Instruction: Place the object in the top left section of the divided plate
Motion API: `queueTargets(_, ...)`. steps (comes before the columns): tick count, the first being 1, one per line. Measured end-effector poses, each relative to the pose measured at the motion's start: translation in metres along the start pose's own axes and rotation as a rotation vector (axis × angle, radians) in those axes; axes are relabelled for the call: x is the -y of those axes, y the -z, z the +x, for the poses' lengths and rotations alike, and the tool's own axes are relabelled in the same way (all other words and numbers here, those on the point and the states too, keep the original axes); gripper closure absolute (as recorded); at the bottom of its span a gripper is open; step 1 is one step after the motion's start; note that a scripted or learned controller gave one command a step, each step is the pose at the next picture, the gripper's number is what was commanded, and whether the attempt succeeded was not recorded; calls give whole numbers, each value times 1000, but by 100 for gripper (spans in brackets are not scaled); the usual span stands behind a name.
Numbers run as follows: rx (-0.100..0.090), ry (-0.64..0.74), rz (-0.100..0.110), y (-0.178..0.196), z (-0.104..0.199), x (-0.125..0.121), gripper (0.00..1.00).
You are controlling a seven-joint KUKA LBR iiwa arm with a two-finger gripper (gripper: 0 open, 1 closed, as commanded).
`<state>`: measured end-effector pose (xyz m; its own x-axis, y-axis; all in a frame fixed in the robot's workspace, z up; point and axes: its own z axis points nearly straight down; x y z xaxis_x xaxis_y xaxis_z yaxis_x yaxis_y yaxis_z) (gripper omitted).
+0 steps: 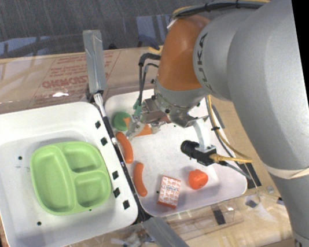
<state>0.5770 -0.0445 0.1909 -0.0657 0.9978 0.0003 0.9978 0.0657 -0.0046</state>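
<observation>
The claw hangs low at the far-left corner of the right bin, beside a green piece, grip state untellable, while the green divided plate lies well left in the left bin.

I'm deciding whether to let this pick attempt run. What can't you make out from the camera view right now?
- Gripper: the wrist and orange band hang over it, so its state and any grasp are unreadable.
- Green object and the orange piece beside it, in the right bin: partly covered by the gripper; identity unclear.
- Small carton: print too small to read.
- Divided plate in the left bin: fully visible.
</observation>
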Motion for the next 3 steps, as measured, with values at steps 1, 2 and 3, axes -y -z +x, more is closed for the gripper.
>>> queueTargets(1, -1, 61, -2, 14, 74, -70, 100)
queueTargets(2, 0, 5, 2, -1, 120, -6, 100)
queueTargets(3, 0, 5, 1, 0, 120, -6, 0)
